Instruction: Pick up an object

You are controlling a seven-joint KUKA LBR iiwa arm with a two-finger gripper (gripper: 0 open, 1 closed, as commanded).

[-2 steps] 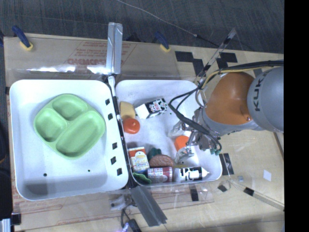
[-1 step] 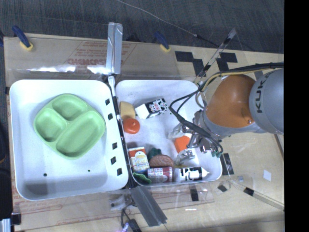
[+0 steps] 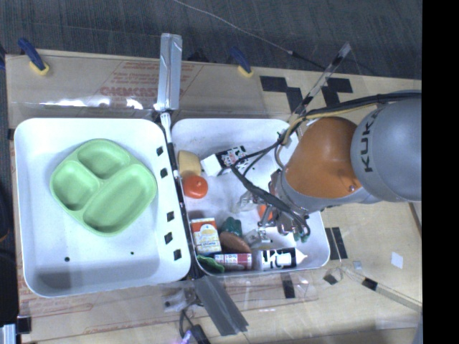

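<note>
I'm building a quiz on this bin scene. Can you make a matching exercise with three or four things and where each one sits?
Things:
1. green three-compartment plastic plate
2. small round orange object
3. black-and-white bottle lying on its side
4. grey arm with the orange band

Places:
A. along the right bin's near edge
B. in the left bin
C. over the right bin's right part
D. near the right bin's left wall, by the divider

Pairs: 1-B, 2-D, 3-A, 4-C
</note>
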